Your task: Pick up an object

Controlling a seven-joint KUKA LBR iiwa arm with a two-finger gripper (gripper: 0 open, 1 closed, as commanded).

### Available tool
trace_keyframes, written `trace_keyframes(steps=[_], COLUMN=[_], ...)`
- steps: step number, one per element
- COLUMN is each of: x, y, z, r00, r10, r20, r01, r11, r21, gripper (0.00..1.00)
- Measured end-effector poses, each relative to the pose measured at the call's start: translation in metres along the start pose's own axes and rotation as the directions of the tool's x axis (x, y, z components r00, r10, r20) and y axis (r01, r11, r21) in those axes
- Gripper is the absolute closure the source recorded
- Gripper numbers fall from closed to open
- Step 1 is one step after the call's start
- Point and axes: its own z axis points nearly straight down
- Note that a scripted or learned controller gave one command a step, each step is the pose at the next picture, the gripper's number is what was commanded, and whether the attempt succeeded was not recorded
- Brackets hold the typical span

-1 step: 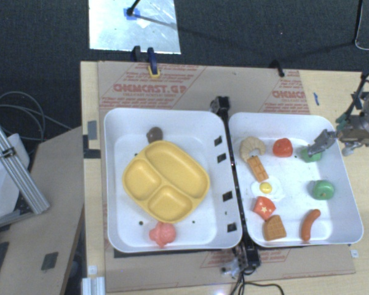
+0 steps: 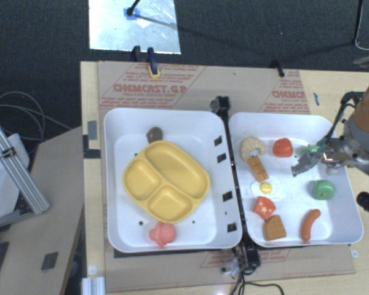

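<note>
My end effector (image 2: 301, 165) hovers over the right bin (image 2: 350, 226) on the surface, between tomato (image 2: 283, 147) and green object (image 2: 323, 190); I cannot tell its grip state.

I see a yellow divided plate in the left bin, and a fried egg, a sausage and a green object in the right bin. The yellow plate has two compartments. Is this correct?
Not quite. The camera view shows that the yellow plate has three compartments, not two. The rest holds: it lies in the left bin, and the fried egg, sausage and green object are in the right bin.
</note>
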Motion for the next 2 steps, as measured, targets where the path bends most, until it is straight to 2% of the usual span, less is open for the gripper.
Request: trace_keyframes(steps=[1,2], x=[0.031,0.056], y=[-0.012,-0.034], z=[0.019,0.062], r00=[1.000,1.000], r10=[-0.005,-0.002], r20=[0.000,-0.001], r01=[0.005,0.002], r11=[1.000,1.000], r21=[-0.001,0.001], gripper=[0.00,0.00])
